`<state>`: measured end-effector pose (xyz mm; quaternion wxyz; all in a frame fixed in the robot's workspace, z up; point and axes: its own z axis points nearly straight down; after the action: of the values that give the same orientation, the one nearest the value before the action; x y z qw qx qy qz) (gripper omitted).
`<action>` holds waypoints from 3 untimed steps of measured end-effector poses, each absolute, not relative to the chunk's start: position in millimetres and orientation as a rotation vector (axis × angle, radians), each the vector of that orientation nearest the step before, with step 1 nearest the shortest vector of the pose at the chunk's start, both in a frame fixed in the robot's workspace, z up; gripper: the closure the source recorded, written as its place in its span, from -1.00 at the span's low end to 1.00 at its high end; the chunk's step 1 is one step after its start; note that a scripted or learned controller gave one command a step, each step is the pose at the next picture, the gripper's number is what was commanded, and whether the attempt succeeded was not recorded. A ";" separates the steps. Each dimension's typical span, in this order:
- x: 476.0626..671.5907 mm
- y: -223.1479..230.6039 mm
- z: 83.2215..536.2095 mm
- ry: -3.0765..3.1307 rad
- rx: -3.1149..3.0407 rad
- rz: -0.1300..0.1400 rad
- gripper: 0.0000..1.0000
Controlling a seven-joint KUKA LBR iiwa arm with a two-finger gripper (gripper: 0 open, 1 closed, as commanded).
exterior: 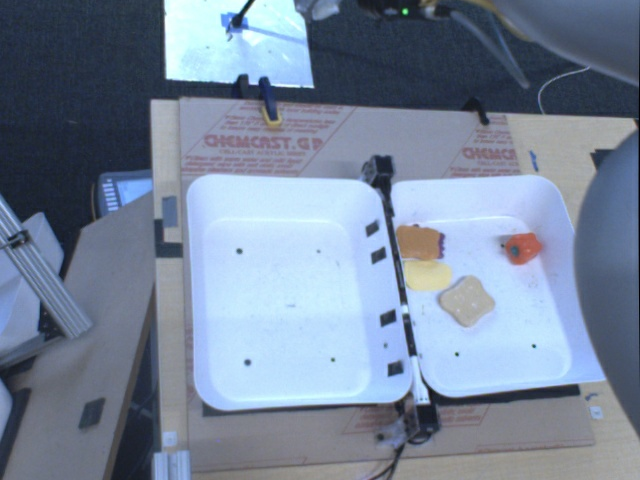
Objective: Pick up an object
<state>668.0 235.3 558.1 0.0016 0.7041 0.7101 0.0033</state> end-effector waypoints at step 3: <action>667.8 235.7 568.9 2.233 2.205 0.012 -1.00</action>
<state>667.8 235.7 568.9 0.0017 0.7025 0.7116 0.0038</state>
